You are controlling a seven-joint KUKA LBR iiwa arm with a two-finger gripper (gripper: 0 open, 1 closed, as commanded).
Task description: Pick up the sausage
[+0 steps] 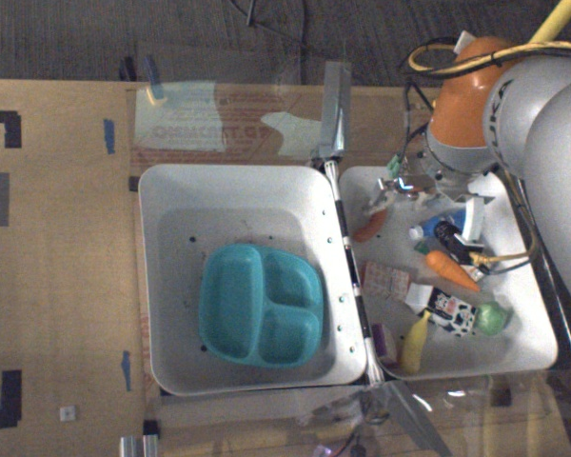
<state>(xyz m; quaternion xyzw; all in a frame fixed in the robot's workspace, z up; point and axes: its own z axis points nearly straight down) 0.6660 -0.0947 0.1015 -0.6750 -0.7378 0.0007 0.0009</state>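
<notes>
The sausage (369,225), a short reddish-brown piece, lies at the left side of the right bin (538,346), close to the wall between the two bins. My gripper (400,187) hangs under the orange wrist band at the bin's back left, just above and to the right of the sausage's upper end. Nothing shows as held in it. The arm hides the bin's far right corner.
The right bin also holds an orange carrot (452,269), a green ball (492,318), a yellow bottle-like piece (414,343), a printed card (385,279) and a black-and-white packet (452,312). A teal divided plate (261,305) lies in the left bin (162,198).
</notes>
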